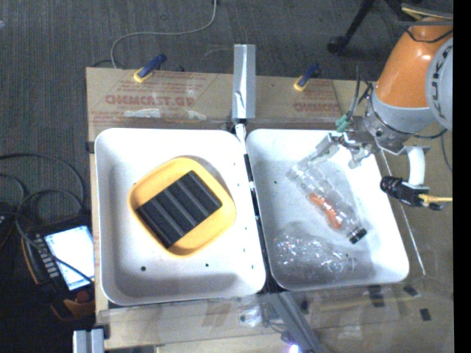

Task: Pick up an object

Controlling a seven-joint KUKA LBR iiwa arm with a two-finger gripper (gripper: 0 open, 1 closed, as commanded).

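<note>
The camera view showed the arm (419,72) reaching in from the right, its tool (342,147) poised over the far edge of the right bin (390,263), fingers spread apart with nothing between them. Just beneath and beyond the fingertips lay a clear plastic bottle (327,195), on its side and running diagonally across the bin, with an orange patch showing through its wall and a dark cap at its near end. It looked light, thin-walled and slick, likely to dent or squirt out under a hard pinch, so a hold across the narrower body near the middle seemed the safest bet. A crumpled clear wrapper (305,250) sat nearer the front of the same bin, soft and hard to grip cleanly. In the left bin (110,197) rested a yellow tray with a black ribbed insert (182,206), stiff and broad, probably too wide for the fingers except at a rim. The bins sat side by side on a cardboard-topped surface (158,98) held by clamps (149,68), over dark carpet (59,28) with loose cables and a handheld pendant (62,254) at the left.
</note>
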